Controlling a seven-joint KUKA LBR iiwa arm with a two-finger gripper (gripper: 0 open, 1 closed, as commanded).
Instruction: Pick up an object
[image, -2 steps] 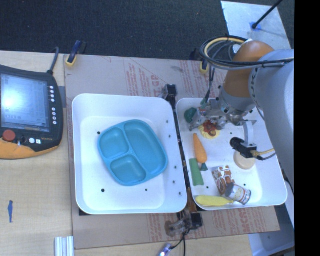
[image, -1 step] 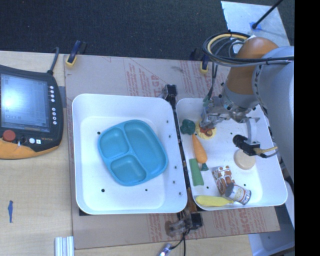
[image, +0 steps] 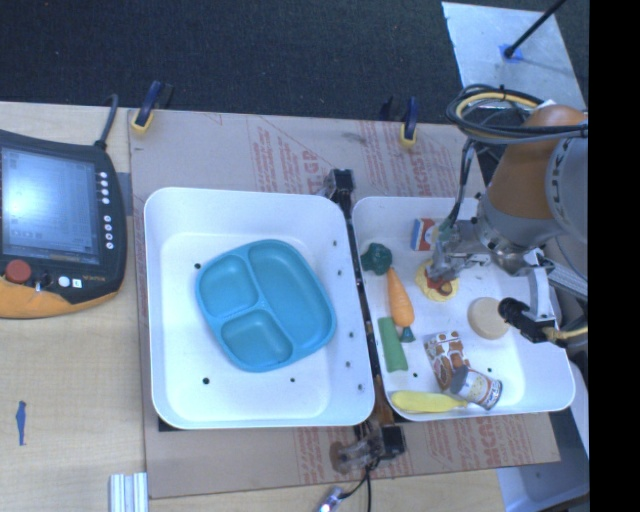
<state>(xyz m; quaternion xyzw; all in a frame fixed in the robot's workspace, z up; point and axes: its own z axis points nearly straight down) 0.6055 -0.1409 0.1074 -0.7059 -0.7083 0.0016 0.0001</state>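
Yellow banana (image: 428, 402) is lying nearest; gripper (image: 441, 270) is hovering directly over red-and-yellow toy (image: 438, 287), jaw state indiscernible.

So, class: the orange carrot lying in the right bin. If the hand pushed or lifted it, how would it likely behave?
The carrot looks like moulded plastic, so probably stiff and light. Its rounded, tapered body may roll sideways when pushed, perhaps against the green block beside it. The smooth surface could slip from a pinch near the narrow tip.
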